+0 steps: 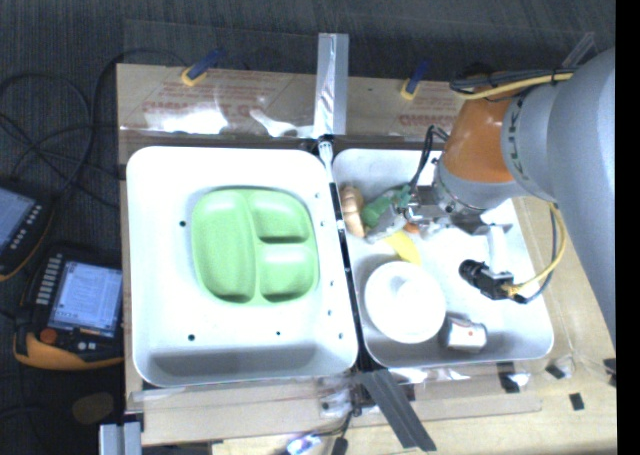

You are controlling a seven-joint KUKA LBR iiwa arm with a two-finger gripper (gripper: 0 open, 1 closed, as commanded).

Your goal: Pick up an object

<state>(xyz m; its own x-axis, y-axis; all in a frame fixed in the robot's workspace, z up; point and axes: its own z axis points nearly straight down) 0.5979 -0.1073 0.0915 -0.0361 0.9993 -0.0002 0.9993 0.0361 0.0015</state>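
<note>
Hung low over the right bin [540, 338], gripper [412, 211] down among a green toy [380, 210], a yellow piece [403, 246] and a tan thing [352, 205], just above the white bowl [404, 301]. Grip state impossible to tell; nothing visibly lifted, pick still left.

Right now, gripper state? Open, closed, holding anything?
Gripper: cannot be told. It is low in the right bin among the small items beside the white bowl.
</note>
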